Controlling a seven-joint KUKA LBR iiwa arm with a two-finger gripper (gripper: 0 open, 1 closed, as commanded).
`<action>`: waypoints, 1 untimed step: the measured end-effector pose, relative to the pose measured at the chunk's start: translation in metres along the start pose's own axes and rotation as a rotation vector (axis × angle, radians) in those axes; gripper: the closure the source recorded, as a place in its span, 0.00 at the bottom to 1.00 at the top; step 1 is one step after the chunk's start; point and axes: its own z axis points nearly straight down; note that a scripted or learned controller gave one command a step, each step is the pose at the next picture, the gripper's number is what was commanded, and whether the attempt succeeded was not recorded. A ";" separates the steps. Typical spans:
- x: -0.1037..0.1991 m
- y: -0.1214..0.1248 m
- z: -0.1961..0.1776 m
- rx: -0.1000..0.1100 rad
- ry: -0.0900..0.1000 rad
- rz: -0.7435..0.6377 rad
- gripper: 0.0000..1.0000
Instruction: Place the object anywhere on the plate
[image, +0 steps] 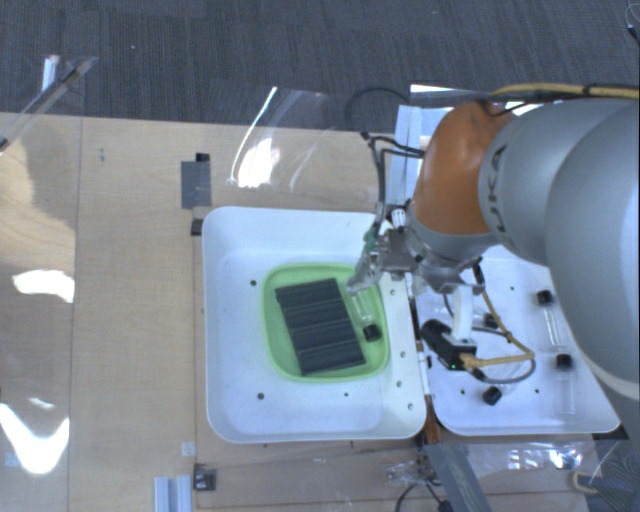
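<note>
Arm (560, 190) overhead; tool (366, 272) at green plate (278, 350) rim, beside dark ridged block (318, 326).

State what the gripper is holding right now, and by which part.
Cannot be told. The gripper is low over the green plate's right rim, beside the dark ribbed block; no grasp shows.

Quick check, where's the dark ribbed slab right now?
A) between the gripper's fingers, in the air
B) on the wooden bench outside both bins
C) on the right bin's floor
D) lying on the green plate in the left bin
D: the dark ribbed slab lies flat on the green plate, inside the left bin.
</note>
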 end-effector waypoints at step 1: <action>0.018 0.055 -0.022 -0.001 -0.001 0.042 0.00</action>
